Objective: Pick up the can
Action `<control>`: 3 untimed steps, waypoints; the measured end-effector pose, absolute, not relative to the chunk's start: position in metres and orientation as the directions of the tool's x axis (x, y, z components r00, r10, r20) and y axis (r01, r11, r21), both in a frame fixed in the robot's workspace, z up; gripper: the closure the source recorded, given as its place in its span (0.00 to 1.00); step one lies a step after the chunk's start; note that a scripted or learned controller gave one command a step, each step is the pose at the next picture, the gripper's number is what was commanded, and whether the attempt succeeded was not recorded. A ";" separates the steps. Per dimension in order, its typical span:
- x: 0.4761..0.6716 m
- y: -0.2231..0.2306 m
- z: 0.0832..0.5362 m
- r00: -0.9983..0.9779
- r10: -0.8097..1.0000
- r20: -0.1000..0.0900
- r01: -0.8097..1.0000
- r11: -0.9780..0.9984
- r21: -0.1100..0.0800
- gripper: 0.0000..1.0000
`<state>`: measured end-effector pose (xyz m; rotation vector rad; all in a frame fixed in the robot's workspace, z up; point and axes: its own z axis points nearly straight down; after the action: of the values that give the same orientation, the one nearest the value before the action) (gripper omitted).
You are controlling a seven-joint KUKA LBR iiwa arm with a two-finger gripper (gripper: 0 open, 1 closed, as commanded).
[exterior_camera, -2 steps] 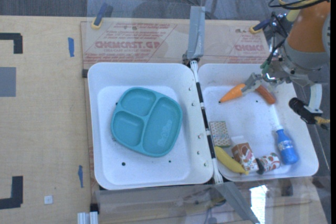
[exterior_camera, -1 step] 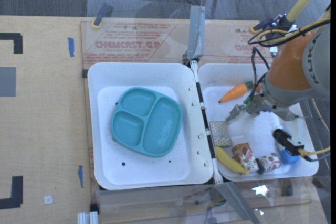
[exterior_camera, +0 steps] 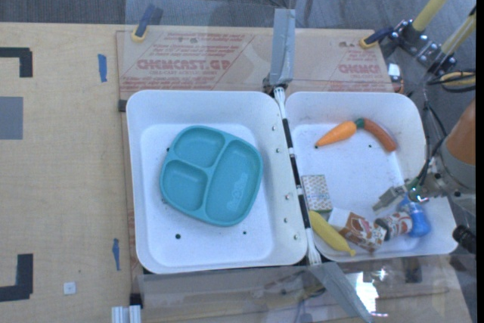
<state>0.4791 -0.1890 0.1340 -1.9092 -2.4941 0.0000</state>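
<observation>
Along the near edge of the right bin (exterior_camera: 414, 108), a banana (exterior_camera: 330, 233) is lying at the near left corner, with a crumpled brown-and-white snack packet (exterior_camera: 364, 231) just beside it toward the right. Next along that edge, the can (exterior_camera: 404, 223) is resting on its side, red-and-white body with a blue end pointing at the near right corner; it is sitting on the bin floor and looks to be touching the packet. The gripper (exterior_camera: 395, 195) is hanging just behind and slightly left of the can, its metal tips low over the floor; glare and blur are hiding whether they are parted or closed, so I cannot tell its state, and nothing is visibly between them. The arm (exterior_camera: 463, 155) is reaching in over the bin's right rim. Toward the far wall, a toy carrot (exterior_camera: 336, 133) and an orange-red sausage-shaped toy (exterior_camera: 378, 134) are lying end to end; a small patterned box (exterior_camera: 317, 192) is sitting against the left wall. In the left bin (exterior_camera: 144, 117), a teal divided plate (exterior_camera: 211, 175) is occupying the middle. Judgement on progress: approach is apparently nearing completion, but the can is not grasped and not lifted. Remaining: centre the claw over the can body, close on it, raise it clear. Risk noted: the packet crowding the can's left side.
</observation>
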 end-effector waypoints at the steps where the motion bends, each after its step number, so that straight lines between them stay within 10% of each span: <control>1: 0.545 -0.176 0.088 -0.276 0.961 -0.006 0.961 0.276 0.007 0.00; 2: 0.481 -0.124 0.089 -0.287 0.958 -0.002 0.958 0.287 0.007 0.00; 3: 0.557 -0.102 0.149 -0.294 0.956 -0.002 0.956 0.294 0.003 0.00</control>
<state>0.5566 -0.1023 0.1487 -1.8676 -2.5298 -0.0017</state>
